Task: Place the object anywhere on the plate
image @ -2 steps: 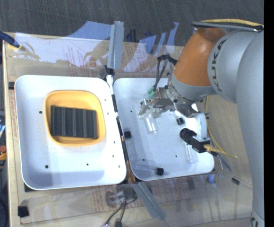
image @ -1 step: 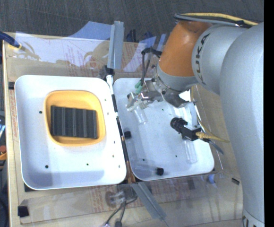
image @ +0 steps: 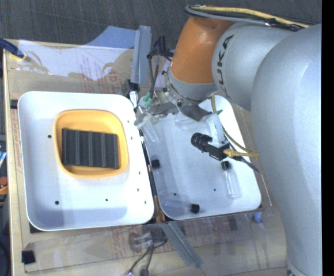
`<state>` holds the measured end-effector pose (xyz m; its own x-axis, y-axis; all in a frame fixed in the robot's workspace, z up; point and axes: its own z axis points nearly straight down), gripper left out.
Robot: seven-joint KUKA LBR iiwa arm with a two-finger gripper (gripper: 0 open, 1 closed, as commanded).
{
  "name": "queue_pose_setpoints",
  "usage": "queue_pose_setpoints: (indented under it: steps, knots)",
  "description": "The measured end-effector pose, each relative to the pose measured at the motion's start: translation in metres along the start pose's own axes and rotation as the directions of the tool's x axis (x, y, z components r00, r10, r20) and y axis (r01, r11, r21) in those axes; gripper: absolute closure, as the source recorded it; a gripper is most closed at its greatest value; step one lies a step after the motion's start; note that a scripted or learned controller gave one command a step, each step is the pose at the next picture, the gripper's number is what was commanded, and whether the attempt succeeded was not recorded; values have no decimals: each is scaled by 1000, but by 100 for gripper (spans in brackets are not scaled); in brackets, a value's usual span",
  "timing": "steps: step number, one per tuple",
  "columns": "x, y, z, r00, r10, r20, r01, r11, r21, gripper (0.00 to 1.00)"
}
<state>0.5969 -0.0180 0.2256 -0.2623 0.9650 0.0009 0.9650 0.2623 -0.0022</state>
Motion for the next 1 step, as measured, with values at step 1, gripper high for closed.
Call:
queue_pose_setpoints:
  steps: [1]
  knots:
    - [0, 0, 0, 1000, 0, 0, 0, 1000, 0, 0]
